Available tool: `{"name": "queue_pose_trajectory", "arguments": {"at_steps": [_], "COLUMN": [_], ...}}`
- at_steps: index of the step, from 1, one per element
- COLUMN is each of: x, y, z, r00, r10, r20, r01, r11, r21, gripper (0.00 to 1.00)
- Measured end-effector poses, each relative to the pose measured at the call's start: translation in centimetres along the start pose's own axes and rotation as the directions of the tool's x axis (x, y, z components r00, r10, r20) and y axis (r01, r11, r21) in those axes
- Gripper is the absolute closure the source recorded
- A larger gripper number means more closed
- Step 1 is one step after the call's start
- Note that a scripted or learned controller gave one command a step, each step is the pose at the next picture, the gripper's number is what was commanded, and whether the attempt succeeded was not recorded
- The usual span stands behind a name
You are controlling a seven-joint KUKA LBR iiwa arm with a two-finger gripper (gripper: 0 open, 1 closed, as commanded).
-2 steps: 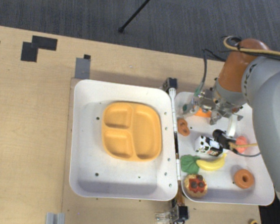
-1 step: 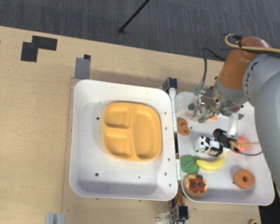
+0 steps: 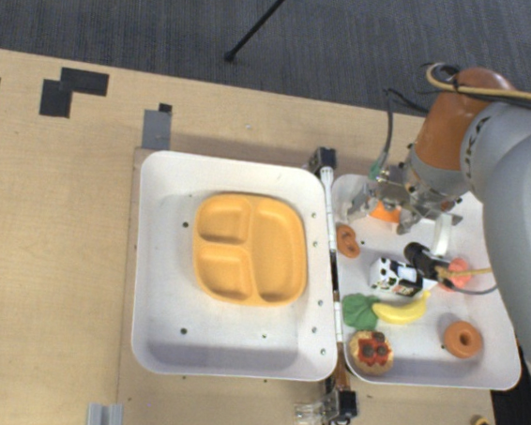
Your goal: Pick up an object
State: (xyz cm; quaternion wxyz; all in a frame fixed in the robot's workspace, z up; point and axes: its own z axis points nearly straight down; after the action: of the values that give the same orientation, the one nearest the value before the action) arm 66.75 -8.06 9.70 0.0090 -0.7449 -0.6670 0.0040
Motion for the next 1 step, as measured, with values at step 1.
{"name": "queue_pose_trajectory", "arguments": {"at_steps": [1], "x": [-0.25], "y": [0.01], "z": [1.08], "r00": [1.0], "r10": [0.02], "r20": [-0.001], "r01": [-0.02], "r11": [1.0], "r21": [-0.001], "gripper": [0.0]}}
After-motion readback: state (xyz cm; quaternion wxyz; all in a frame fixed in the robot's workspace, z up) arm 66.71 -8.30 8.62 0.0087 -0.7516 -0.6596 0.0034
